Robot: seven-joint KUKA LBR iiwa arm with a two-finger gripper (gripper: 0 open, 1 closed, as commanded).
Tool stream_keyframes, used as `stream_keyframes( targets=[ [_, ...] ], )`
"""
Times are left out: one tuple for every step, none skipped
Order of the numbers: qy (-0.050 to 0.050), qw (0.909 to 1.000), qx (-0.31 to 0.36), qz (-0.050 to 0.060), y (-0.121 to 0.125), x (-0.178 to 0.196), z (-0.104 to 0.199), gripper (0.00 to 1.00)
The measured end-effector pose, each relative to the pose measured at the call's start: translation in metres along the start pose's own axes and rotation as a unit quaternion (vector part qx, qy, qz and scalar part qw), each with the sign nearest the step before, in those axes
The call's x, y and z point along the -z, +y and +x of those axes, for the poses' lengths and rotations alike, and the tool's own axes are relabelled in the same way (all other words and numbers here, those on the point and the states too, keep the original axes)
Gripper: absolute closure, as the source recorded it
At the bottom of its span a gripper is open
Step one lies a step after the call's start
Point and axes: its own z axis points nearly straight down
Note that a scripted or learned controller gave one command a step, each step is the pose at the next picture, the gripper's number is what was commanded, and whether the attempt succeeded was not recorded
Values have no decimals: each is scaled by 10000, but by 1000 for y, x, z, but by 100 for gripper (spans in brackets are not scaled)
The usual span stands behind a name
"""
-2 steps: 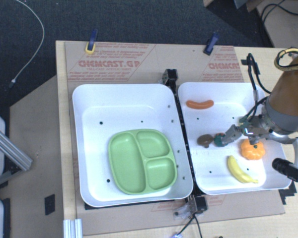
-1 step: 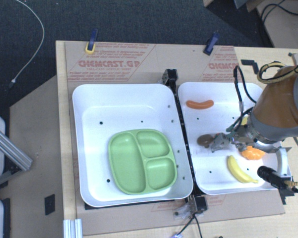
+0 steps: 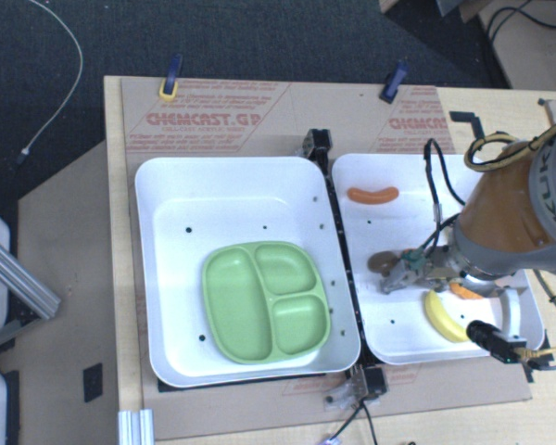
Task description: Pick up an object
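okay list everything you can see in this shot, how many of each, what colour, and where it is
bins: two, white, side by side on the bench
divided plate: one, green, in the left bin
hot dog: one, orange-red, far end of the right bin
banana: one, yellow, near end of the right bin
orange item: one, mostly hidden under the arm, beside the banana
clamps: two, blue, at the bench's far edge
arm: one, orange band, over the right bin
claw: one, low in the right bin

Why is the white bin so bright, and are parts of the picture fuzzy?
In the camera view, overhead light washes out the left bin's rim; the green tray throws almost no shadow; the tool and the arm look soft, while the sausage stays fairly crisp.
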Motion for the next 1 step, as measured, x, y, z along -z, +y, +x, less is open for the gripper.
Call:
stream_keyframes(
  targets=[
    [-2,10000,7,-27,1,13,1,100]
  ],
)
